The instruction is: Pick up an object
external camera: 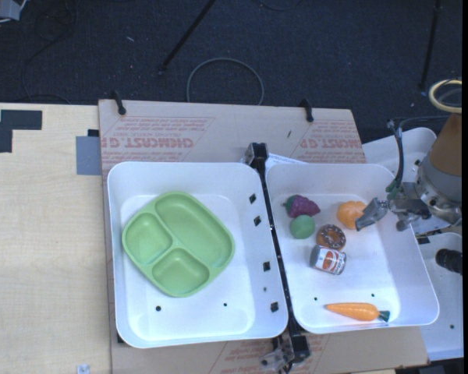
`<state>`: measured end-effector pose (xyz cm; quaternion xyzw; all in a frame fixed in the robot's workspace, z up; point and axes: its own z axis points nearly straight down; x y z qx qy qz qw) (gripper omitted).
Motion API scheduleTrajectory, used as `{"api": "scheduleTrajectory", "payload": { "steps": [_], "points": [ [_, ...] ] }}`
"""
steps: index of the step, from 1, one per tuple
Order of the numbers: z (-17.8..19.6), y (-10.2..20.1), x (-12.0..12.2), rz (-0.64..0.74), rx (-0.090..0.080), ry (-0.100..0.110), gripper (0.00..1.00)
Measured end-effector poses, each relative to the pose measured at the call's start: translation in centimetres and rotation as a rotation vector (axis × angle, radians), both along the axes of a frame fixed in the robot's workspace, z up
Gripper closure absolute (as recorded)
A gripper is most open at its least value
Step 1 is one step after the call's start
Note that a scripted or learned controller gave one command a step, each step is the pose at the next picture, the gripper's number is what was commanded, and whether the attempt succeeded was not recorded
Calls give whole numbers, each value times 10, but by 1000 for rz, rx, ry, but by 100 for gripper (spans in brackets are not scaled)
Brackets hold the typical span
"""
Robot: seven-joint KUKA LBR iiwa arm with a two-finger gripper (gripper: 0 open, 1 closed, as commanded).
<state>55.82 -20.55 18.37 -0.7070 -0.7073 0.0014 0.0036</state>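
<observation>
The right bin [409, 287] holds a purple grape bunch [301, 206], a green ball [302, 227], an orange fruit [349, 212], a brown round donut-like toy [331, 237], a small can lying on its side [328, 260] and a carrot [353, 311] near the front. My gripper [372, 214] reaches in from the right, its grey tip just right of the orange fruit and close to it. Nothing shows between its fingers.
The left bin [132, 310] holds a green divided plate [178, 242]. A black divider [270, 248] separates the two bins. Cardboard [218, 135] lies behind the bins. The arm's wrist [444, 178] hangs over the right bin's right rim.
</observation>
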Motion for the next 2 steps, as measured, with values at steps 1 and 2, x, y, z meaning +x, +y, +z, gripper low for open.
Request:
{"api": "scheduleTrajectory", "payload": {
  "steps": [1,2],
  "points": [
    [-63,-4,-2,-1,1,2,0],
    [-50,-6,-1,-2,-1,-2,100]
  ]
}}
